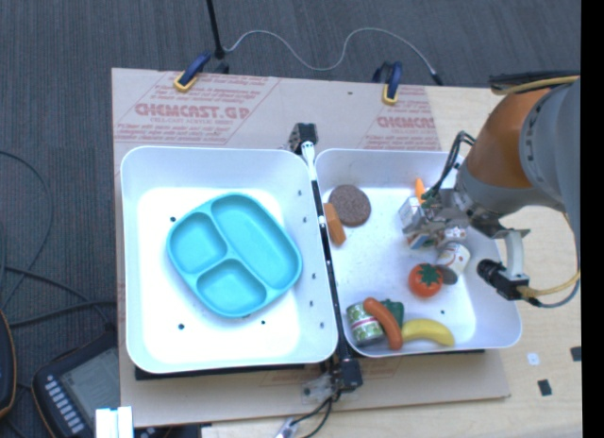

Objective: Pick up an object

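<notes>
Jaws (432, 226) low in the right bin (491, 332), state cannot be told at this angle; nothing visibly held. Tomato (426, 279) lies just near of them, with banana (427, 333), sausage (385, 320) and can (363, 324) along the near wall. Brown disc (351, 205) and carrot (334, 224) far-left; blue tray (233, 253) in left bin (132, 266).

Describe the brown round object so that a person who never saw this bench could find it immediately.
Look in the right white bin, toward its far left corner. The brown disc lies flat there, just right of a small carrot by the bin's left wall. It is the only flat, dark brown, speckled circle; the other items are brightly coloured.
</notes>
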Controlling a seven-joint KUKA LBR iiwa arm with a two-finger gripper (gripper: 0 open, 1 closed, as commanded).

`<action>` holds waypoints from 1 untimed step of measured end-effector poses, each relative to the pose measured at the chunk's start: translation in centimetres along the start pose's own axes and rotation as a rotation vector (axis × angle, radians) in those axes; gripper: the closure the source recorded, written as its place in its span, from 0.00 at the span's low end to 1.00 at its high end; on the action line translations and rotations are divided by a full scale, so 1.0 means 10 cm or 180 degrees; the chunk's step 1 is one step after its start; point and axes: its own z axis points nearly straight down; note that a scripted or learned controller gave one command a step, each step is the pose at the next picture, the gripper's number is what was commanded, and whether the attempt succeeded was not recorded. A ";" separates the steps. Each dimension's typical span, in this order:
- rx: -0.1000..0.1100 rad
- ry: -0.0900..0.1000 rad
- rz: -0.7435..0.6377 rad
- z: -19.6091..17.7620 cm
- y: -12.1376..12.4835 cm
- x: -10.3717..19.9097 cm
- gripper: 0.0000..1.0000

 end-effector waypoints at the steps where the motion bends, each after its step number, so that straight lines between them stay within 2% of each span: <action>1: -0.0024 0.0010 -0.0006 0.01 0.10 0.10 0.00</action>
